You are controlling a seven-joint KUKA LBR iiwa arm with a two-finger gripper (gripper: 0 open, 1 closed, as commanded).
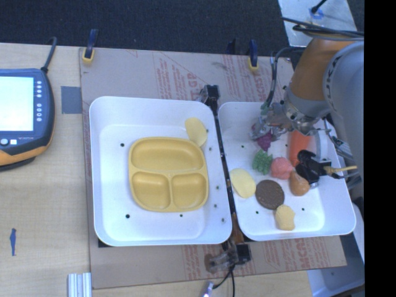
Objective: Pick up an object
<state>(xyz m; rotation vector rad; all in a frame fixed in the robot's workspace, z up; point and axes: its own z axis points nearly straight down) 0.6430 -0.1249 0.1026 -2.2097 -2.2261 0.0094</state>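
In the right bin (334,224) lie several toy foods. A purple piece (265,143) sits at the back, with a green piece (262,161) and a pink one (282,167) in front of it. An orange carrot-like piece (299,144) lies to the right. Nearer the front are a brown disc (270,193), a pale yellow piece (243,182), a small yellow piece (284,217) and a brown-orange lump (299,184). My gripper (270,129) hangs low at the back of this bin, right over the purple piece and partly hiding it.
The left bin (105,166) holds a yellow divided plate (168,173) with a pale yellow piece (196,130) at its back right corner. A teach pendant (21,113) lies on the bench at far left. Clamps stand along the cardboard's back edge.
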